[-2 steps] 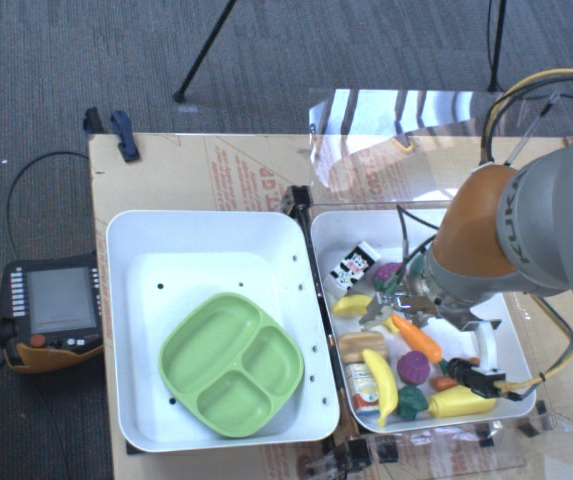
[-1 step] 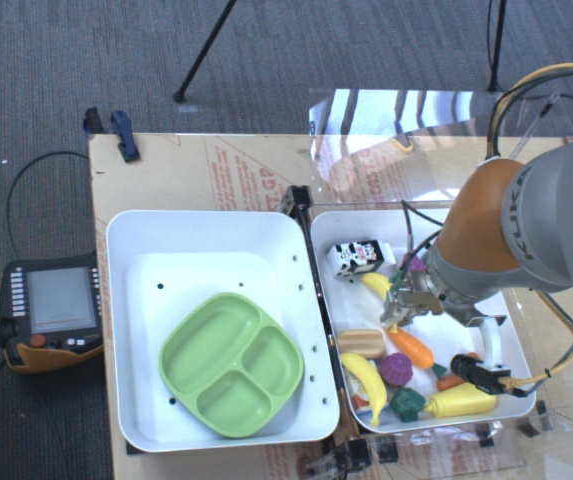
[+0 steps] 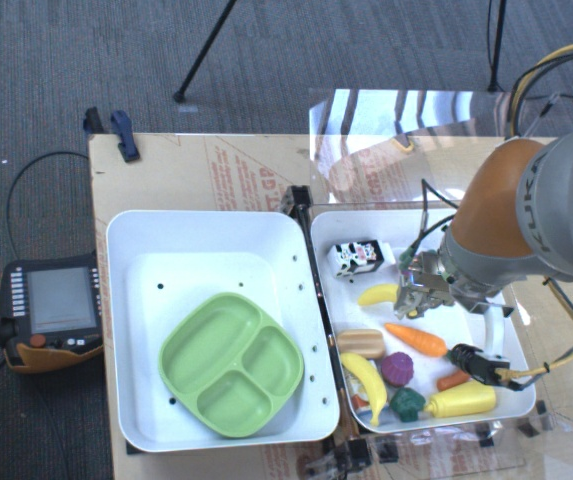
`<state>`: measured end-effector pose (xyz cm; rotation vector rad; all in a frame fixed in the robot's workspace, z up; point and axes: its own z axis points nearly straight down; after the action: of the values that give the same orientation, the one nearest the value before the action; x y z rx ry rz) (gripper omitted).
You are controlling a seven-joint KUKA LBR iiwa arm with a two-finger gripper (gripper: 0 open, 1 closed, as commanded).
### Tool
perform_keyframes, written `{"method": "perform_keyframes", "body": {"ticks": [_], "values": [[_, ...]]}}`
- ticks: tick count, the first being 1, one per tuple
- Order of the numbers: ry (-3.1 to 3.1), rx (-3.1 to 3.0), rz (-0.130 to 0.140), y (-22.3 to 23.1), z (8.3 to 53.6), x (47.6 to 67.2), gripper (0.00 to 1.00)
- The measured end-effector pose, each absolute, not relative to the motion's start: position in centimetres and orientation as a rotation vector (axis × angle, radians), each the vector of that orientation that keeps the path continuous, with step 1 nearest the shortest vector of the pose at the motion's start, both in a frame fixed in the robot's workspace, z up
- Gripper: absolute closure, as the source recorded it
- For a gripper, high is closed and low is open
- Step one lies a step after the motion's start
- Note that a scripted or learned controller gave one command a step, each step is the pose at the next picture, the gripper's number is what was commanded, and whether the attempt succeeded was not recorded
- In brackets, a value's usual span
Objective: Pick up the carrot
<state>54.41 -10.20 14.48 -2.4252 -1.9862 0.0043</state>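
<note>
You have the carrot (image 3: 417, 340) lying loose in the right bin (image 3: 526, 393), not yet picked. The gripper (image 3: 413, 303) hovers just above it; its opening can't be told.

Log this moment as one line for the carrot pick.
phase: approach | gripper: above right bin, just over carrot's left end | carrot: lying in bin, not held | green tray: left bin

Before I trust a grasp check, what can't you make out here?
- Hand: small and dark in the camera view, its state unclear.
- Whether it touches the carrot: unclear at this slant.
- Right bin: the arm covers its far right corner.
- Items by the banana: overlapping, too small.
</note>
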Motion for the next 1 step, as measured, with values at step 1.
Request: {"method": "perform_keyframes", "body": {"ticks": [1], "values": [[-2.344,-2.076,0.004,-11.68,8.54,47.38,1.00]]}}
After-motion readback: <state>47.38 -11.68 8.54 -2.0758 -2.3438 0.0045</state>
